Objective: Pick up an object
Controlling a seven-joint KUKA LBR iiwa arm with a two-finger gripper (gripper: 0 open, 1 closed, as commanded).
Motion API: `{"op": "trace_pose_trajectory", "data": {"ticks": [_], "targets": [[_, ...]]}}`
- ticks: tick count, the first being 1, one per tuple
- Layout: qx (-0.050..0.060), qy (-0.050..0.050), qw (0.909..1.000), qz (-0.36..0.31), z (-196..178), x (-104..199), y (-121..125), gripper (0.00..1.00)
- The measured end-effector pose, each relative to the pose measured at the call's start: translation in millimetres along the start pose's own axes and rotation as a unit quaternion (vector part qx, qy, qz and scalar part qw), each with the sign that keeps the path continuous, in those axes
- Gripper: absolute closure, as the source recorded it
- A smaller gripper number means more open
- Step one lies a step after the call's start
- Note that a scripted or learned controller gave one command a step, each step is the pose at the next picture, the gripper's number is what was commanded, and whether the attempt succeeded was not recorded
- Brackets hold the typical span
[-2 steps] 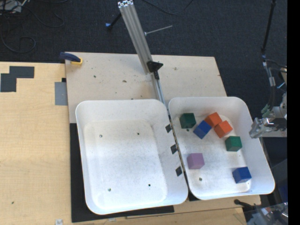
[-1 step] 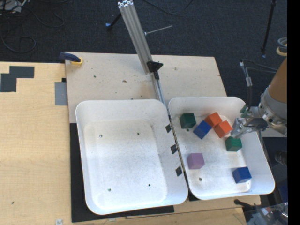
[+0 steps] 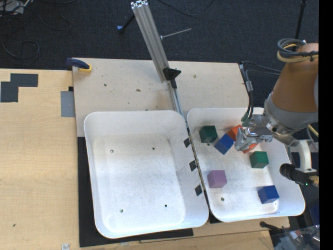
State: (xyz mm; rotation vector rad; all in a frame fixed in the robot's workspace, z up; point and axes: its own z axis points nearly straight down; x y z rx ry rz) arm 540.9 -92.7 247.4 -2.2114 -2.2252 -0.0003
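The right bin (image 3: pixel 244 212) holds several small blocks. A dark green cube (image 3: pixel 208 134) lies near its far left, a blue block (image 3: pixel 223 144) beside it, a purple cube (image 3: pixel 217 178) lower down, a green cube (image 3: pixel 259 159) to the right and a blue cube (image 3: pixel 268 194) near the front right. An orange-red block (image 3: pixel 235 133) lies partly hidden under my gripper (image 3: pixel 244 146), which is low in the bin right over it. My wrist covers the fingertips.
The left bin (image 3: pixel 104 139) sits beside the right one, with black clips (image 3: pixel 191 165) along the shared rim. A slanted aluminium bar (image 3: pixel 153 40) rises behind the bins. A blue and yellow clamp (image 3: pixel 79 64) lies at the board's far left corner.
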Motion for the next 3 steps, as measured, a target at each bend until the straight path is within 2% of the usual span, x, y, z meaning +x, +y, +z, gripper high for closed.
{"op": "trace_pose_trajectory", "data": {"ticks": [1, 3], "targets": [[0.002, 0.000, 1.0000, 0.001, 14.9, 52.2, 9.0, 1.00], [0.000, -0.002, 1.0000, 0.002, 3.3, 155.8, 29.6, 1.00]]}}
